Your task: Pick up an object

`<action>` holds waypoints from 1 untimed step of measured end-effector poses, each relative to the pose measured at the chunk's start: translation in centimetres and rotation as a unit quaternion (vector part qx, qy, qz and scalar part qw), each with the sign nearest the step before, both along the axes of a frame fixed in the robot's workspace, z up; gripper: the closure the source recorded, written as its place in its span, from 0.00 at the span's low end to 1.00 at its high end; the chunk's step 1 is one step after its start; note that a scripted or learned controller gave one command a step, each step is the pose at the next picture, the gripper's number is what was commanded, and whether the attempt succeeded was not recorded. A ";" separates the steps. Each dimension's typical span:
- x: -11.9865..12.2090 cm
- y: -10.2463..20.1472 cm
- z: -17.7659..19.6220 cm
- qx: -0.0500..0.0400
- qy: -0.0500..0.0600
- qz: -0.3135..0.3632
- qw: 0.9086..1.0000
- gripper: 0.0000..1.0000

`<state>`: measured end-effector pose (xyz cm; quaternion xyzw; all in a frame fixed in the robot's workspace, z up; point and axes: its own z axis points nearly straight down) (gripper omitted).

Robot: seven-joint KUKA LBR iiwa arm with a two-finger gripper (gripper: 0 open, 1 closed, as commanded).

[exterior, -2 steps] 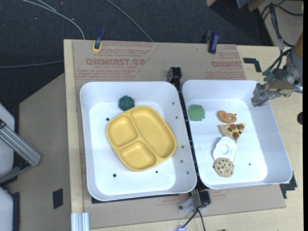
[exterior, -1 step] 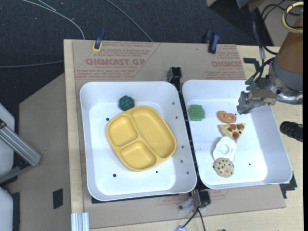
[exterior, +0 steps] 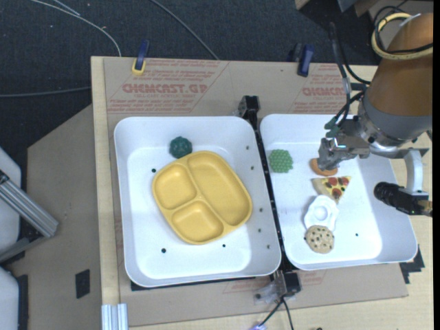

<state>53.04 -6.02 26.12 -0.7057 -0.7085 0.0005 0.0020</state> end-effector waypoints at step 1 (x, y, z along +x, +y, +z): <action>-0.7 5.3 -1.9 0.000 0.000 0.001 1.000 1.00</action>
